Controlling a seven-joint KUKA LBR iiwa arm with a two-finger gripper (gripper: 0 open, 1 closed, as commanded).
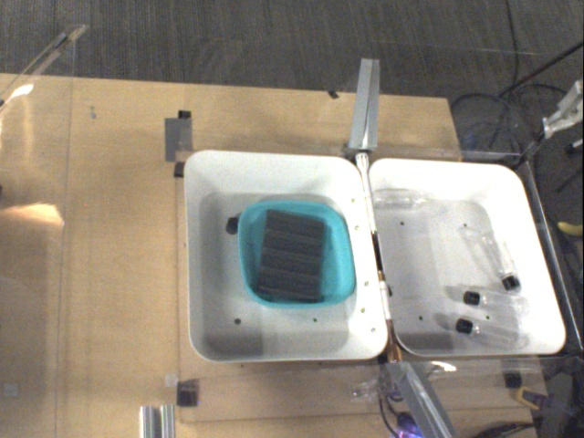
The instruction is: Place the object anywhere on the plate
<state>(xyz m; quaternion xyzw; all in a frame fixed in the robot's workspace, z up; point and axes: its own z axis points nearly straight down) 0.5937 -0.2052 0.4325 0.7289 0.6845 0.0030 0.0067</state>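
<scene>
A teal square plate (341,255) with rounded corners lies in the middle of the left white bin (208,272). A dark grey ribbed block (292,254) rests flat on the plate, covering most of its centre and lying slightly tilted. A small black item (232,225) sits on the bin floor just off the plate's upper left edge.
The right white bin (538,245) holds several clear plastic tubes with black caps (509,283), (471,297), (464,326), and another clear item (401,199) near its back left. A metal post (365,108) stands behind the seam between the bins. The wooden bench (91,272) stretches to the left.
</scene>
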